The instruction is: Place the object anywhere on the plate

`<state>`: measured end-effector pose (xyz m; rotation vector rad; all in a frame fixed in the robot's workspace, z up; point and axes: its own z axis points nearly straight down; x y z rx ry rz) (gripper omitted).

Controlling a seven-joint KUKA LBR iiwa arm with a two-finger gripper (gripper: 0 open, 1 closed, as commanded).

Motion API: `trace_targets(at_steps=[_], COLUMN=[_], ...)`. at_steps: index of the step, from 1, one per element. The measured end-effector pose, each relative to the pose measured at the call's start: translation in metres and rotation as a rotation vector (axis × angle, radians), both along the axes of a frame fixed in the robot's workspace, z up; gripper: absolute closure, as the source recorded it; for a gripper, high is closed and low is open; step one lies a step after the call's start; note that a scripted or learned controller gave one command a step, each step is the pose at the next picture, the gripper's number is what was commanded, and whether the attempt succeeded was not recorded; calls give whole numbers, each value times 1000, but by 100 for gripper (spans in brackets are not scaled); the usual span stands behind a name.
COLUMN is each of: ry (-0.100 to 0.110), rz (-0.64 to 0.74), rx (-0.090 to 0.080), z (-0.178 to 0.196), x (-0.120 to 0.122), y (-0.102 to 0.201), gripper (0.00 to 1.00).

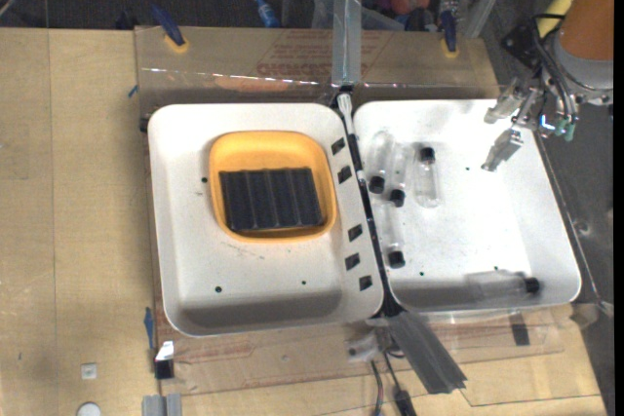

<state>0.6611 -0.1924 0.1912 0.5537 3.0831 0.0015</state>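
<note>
While the arm is cut off at right, its hand [507, 143] hangs empty, fingers apart, above faint clear bottles [409, 172]

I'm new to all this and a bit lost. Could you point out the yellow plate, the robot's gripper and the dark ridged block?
yellow plate [226, 154]: camera view, bare upper-left rim.
gripper [502, 149]: camera view, between its fingertips.
dark ridged block [270, 200]: camera view, middle of its top.

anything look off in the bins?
Nothing damaged or spilled. Clear objects lie scattered in the right bin; the yellow plate in the left bin carries a dark ribbed block.
</note>
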Motion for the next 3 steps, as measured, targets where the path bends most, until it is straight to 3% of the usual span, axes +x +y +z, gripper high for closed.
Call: trace_targets(at_steps=[1, 2, 3], ry=[-2, 3, 2], rz=[280, 610, 987], rx=[-3, -2, -4], z=[52, 47, 8], x=[-5, -10, 8], y=[-31, -29, -28], gripper=[0, 0, 0])
